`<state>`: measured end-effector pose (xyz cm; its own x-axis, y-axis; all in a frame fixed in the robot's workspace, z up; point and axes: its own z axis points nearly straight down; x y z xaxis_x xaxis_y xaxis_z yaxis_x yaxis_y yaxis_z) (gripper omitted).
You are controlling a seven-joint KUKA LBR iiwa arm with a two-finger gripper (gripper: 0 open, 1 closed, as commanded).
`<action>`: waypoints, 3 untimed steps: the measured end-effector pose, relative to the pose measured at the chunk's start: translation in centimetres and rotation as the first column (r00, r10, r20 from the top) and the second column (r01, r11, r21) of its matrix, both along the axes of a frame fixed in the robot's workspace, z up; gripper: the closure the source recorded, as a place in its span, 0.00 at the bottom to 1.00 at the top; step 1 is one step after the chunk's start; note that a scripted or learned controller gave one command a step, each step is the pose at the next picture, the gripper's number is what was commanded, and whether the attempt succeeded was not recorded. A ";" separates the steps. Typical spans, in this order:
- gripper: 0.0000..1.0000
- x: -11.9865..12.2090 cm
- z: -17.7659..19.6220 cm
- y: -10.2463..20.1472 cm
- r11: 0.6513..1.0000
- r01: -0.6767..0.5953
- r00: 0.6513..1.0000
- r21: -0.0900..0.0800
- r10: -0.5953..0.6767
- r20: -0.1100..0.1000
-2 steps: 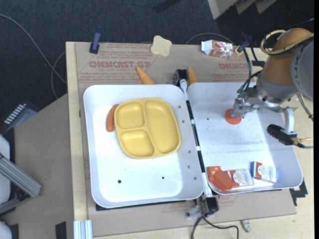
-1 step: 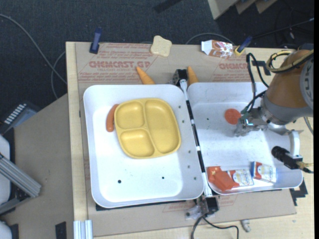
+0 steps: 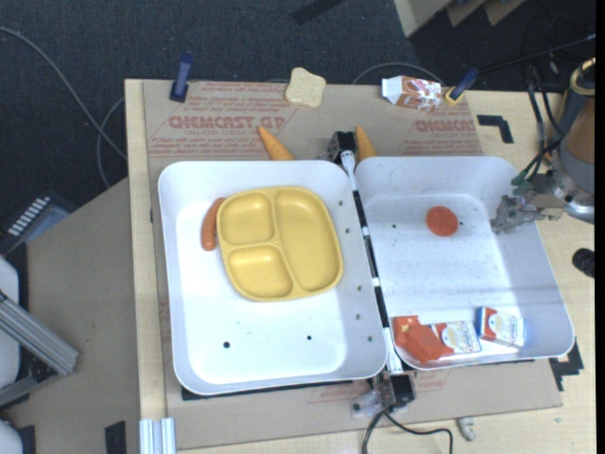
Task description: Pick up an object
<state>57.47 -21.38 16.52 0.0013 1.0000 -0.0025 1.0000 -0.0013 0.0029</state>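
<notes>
Camera view, bench seen from above. Left bin: holds a yellow divided tray of three compartments, set toward the bin's 12 o'clock side; a red-orange sausage lies touching the tray's 9 o'clock edge, partly tucked under it. Right bin: holds a small red round object toward 12 o'clock, lying apart from everything else; two cartons at the 6 o'clock rim, a larger red-and-white carton and a smaller carton just beside it at 3 o'clock. Outside the bins, on the bench: a bread slice and a small carton along the far edge, and an orange carrot-like piece near the left bin's 12 o'clock rim. Arm: enters from 3 o'clock, with the gripper low over the right bin's 2 o'clock corner, near the red round object but apart from it; whether its jaws are parted cannot be told, and nothing is seen held.
</notes>
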 end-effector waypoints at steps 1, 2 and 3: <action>1.00 2.7 5.0 3.8 1.000 -0.003 1.000 0.001 0.003 0.001; 1.00 7.1 4.7 9.4 1.000 -0.004 1.000 0.003 0.004 0.000; 0.00 7.1 4.7 9.3 1.000 -0.002 1.000 0.002 0.002 0.000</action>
<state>64.53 -12.09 21.26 -0.0012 1.0000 -0.0009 1.0000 0.0012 0.0028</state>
